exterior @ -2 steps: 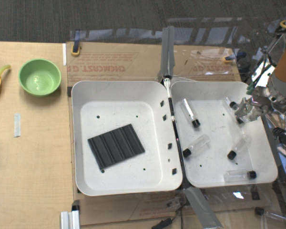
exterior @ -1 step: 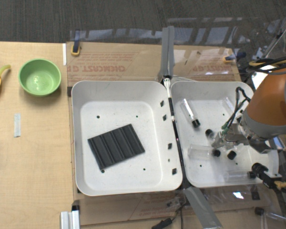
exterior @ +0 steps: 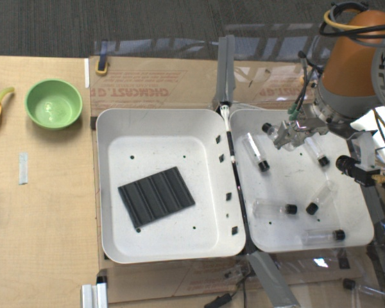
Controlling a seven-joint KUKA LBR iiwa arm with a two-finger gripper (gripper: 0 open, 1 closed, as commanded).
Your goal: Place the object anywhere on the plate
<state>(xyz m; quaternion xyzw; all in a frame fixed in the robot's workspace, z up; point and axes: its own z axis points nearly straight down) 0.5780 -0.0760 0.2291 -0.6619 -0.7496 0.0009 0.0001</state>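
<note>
A dark grey ribbed plate [exterior: 156,196] lies flat and slightly turned in the left bin [exterior: 115,236]. Several clear vials with black caps are scattered in the right bin [exterior: 356,204]. One vial [exterior: 255,151] lies near that bin's left wall, and another vial [exterior: 317,152] sits right of the gripper. Two vials [exterior: 273,208] [exterior: 320,197] rest lower down, and one vial [exterior: 321,237] lies by the front rim. My gripper [exterior: 289,136] hangs low over the upper middle of the right bin, between the two upper vials. A small black cap [exterior: 267,128] sits just left of it.
A grey divider post [exterior: 225,69] stands between the bins at the back. On the wooden table to the left are a green bowl [exterior: 54,104] and a small grey strip [exterior: 23,169]. The arm's orange band [exterior: 358,40] looms over the right bin's back corner.
</note>
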